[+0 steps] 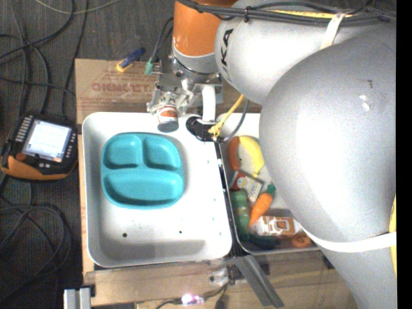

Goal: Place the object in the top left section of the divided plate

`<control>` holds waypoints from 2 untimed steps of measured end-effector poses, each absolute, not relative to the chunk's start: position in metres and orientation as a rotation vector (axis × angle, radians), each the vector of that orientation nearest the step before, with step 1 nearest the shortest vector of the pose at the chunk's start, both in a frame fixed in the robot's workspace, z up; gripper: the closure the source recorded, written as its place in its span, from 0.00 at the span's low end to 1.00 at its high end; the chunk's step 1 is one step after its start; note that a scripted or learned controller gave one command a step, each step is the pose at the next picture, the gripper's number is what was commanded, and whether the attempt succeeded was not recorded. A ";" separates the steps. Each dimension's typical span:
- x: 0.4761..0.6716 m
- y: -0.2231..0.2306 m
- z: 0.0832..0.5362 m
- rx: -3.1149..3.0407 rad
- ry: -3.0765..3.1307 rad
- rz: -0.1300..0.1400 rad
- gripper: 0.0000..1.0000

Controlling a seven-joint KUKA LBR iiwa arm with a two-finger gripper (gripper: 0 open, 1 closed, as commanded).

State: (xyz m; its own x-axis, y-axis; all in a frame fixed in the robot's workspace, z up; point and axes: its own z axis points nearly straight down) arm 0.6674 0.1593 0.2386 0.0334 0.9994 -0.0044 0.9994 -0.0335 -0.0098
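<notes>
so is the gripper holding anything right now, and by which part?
Seemingly yes: the gripper has a small can-like object with a reddish band at its fingertips, apparently held by its upper end, above the far rim of the left bin. The exact contact is too small to confirm.

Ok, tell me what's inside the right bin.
The right bin holds a banana, a carrot, a green item and small cartons. The arm covers its right side, hiding anything there.

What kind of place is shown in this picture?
Probably a robotics lab, not a kitchen: a teach pendant lies on the floor among loose cables, and toy food fills a white bin beside a divided plate.
</notes>
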 end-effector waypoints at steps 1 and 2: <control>0.667 0.232 0.199 -2.439 -1.977 0.017 1.00; 0.666 0.231 0.203 -2.442 -1.981 0.037 1.00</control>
